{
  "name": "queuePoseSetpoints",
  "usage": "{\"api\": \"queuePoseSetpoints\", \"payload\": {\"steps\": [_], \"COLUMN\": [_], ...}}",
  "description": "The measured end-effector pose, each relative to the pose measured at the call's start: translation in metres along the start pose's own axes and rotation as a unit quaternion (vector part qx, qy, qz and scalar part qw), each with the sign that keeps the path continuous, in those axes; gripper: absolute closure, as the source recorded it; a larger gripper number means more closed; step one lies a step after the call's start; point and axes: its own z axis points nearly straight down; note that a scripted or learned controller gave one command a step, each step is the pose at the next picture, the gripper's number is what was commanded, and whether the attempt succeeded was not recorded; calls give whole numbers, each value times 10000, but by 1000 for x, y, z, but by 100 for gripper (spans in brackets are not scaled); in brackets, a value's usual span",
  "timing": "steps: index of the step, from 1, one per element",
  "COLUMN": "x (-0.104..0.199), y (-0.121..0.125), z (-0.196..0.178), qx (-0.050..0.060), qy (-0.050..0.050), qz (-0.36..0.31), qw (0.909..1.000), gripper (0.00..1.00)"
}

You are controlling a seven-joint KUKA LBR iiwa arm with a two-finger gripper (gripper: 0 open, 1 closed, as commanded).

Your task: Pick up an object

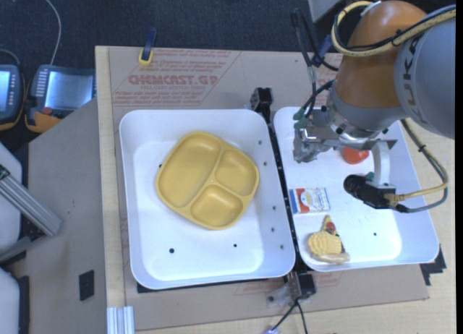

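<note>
My gripper [312, 146] hangs over the far left part of the right bin [380, 235], below the orange band of the arm. A red-orange object [354, 155] lies just to its right, partly hidden by the wrist. A small red, white and blue packet [309, 199] lies flat in the bin, nearer than the gripper and apart from it. A yellow toy food piece [327, 245] rests at the bin's near edge. Nothing shows in the gripper's grasp.
The left bin [145, 181] holds a yellow divided plate [208, 179]. A black plug on a yellow cable [367, 190] hangs from the arm over the right bin. A black clamp [261, 99] sits at the far end of the divider between the bins.
</note>
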Motion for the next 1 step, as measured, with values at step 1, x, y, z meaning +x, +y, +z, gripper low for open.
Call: {"api": "queuePoseSetpoints", "payload": {"steps": [1], "x": [44], "y": [11], "z": [-1], "qx": [1], "qy": [2], "qz": [-2], "qw": [10000], "gripper": [100]}}
